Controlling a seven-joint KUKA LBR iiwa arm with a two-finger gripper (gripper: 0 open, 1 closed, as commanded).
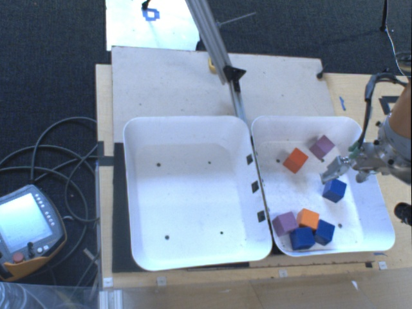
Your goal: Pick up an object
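Observation:
Several cubes lie in the right bin (380,227). An orange cube (295,160) and a purple cube (322,147) sit near its far side. A blue cube (334,190) lies alone at mid-right. Near the front edge, a purple cube (284,223), an orange cube (308,219) and two blue cubes (302,238) (324,232) are clustered together. My gripper (345,171) reaches in from the right and hovers just above and behind the lone blue cube. Nothing is visibly held.
The left bin (187,192) stands beside the right one, divided from it by a shared rim. A metal pole (209,28) slants over the bench behind the bins. Cables and a teach pendant (26,227) lie on the floor at left.

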